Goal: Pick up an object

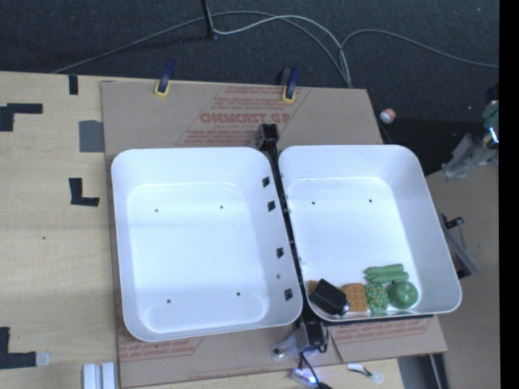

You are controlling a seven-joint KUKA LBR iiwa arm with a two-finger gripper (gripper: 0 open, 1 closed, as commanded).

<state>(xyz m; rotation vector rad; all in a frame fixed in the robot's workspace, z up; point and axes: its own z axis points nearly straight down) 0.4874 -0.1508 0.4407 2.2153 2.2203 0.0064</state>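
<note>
— Starting with the biggest thing: what lies under it all?

— A brown cardboard sheet with red lettering lies flat on the pale wooden bench. Two blue and yellow clamps pin it at its far edge.

— And on the sheet?

— Two shallow white plastic bins sit side by side, rims touching. A row of black clips joins them. The left bin shows a bare floor. The right bin holds a small heap in its near corner.

— What's in the heap?

— At the right end, a round green toy piece sits against the bin wall. Just behind it lies a long ridged green piece. A bumpy green block lies beside the round one. To its left is a tan, waffle-textured square. Further left, a black boxy object lies tilted near the divider. A small orange bit peeks out behind it. All of them sit close together (several look to be touching).

— And the claw?

— Something grey and metallic at the right edge looks like the gripper. It is outside the right bin and well apart from the heap. Whether it is apart or together, I cannot tell, and I see nothing held in it.

— Anything smaller?

— Thin pale cables trail over the dark floor beyond the bench. A tiny pink ball lies there as well.
</note>
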